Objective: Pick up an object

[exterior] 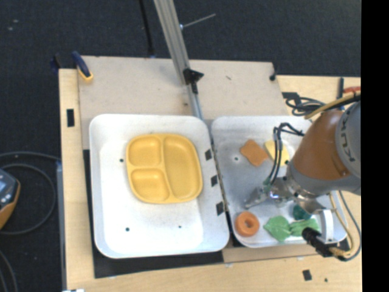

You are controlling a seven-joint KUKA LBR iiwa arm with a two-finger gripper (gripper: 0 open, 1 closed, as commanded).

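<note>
The gripper sits low over the middle of the right bin, its metal fingers pointing left; whether they are parted or closed cannot be told, and nothing is visible between them. An orange ring lies just near and left of it. A green object lies near and right. An orange-brown block rests farther back. The left bin holds a yellow divided plate.

Two shallow white bins; one yellow divided plastic plate; one orange ring; one crumpled green piece; one orange-brown block.
</note>
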